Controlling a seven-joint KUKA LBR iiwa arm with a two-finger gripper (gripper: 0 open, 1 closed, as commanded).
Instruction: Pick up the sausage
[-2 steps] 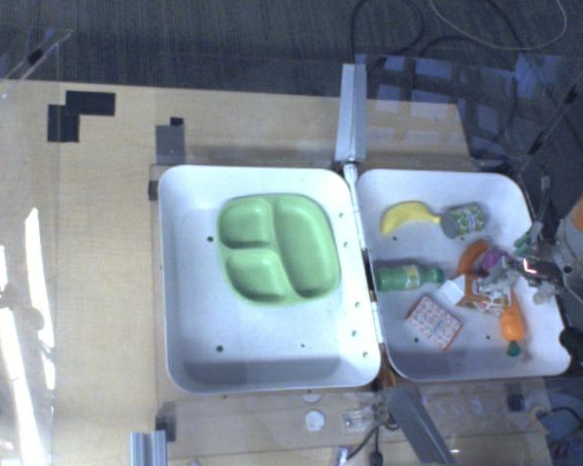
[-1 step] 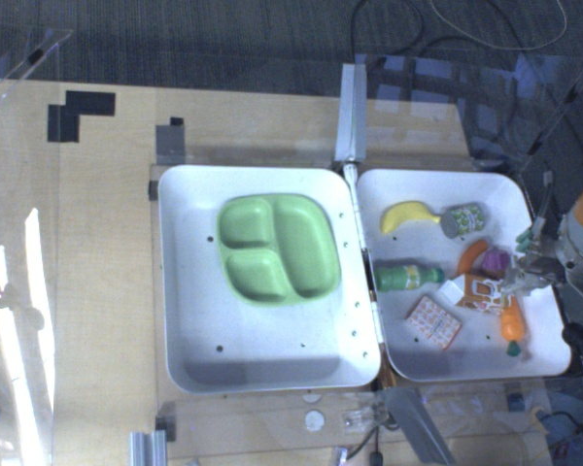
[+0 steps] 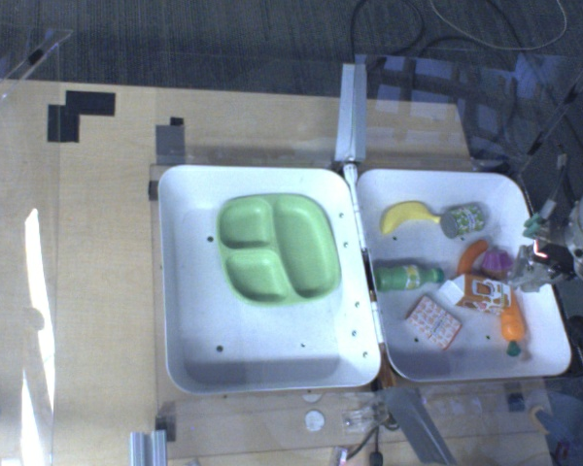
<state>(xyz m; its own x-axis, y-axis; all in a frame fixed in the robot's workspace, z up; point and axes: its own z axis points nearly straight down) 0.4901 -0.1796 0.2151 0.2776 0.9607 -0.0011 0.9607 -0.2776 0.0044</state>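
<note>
White bins: two shallow bins are set side by side on the counter (image 3: 97, 289), the left bin (image 3: 185, 260) and the right bin (image 3: 408, 187) meeting at a shared middle rim.
Green plate: a divided plate (image 3: 277, 246) is laid in the middle of the left bin, well apart from the small items.
Sausage: an orange-red piece (image 3: 472, 256), judged to be the sausage, is seen in the right bin, touching a purple item (image 3: 497, 261) and near an orange carton (image 3: 486, 294).
Other items: a banana (image 3: 408, 216), a grey can (image 3: 463, 220), a green bottle (image 3: 406, 278), a checked packet (image 3: 433, 322) and a carrot (image 3: 511, 324) are scattered around it.
Tool: the tool (image 3: 534, 260) is placed over the bin's right rim; its state cannot be told.
Room: approach from the right is crowded by neighbours; bare floor is left on the sausage's left.
</note>
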